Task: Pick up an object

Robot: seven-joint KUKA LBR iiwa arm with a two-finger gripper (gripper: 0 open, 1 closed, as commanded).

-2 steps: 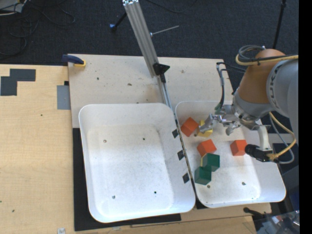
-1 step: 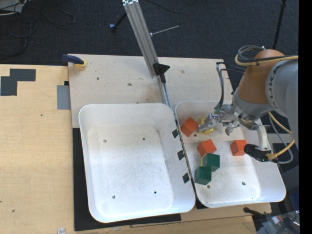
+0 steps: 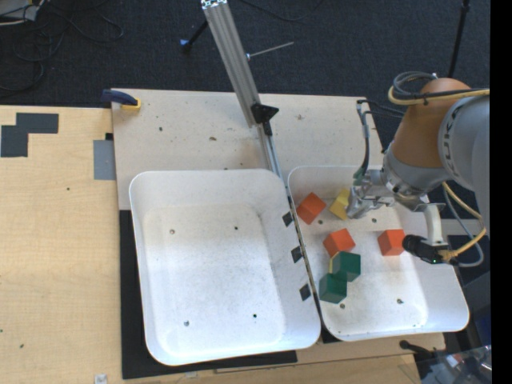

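The right bin (image 3: 400, 314) holds several blocks. An orange block (image 3: 311, 208) lies at its upper left, a yellow block (image 3: 340, 205) right beside it. Lower down sit another orange block (image 3: 339, 242) and two green blocks (image 3: 346, 264) (image 3: 333, 287). A third orange block (image 3: 390, 242) lies toward the right. My gripper (image 3: 362, 205) reaches down into the bin just right of the yellow block, close against it. The wrist hides the fingertips.
The left bin (image 3: 210, 266) lies beside the right one, joined by black clips along the shared edge. A slanted aluminium post (image 3: 237, 62) rises behind the bins. Cables hang off the arm at the right.
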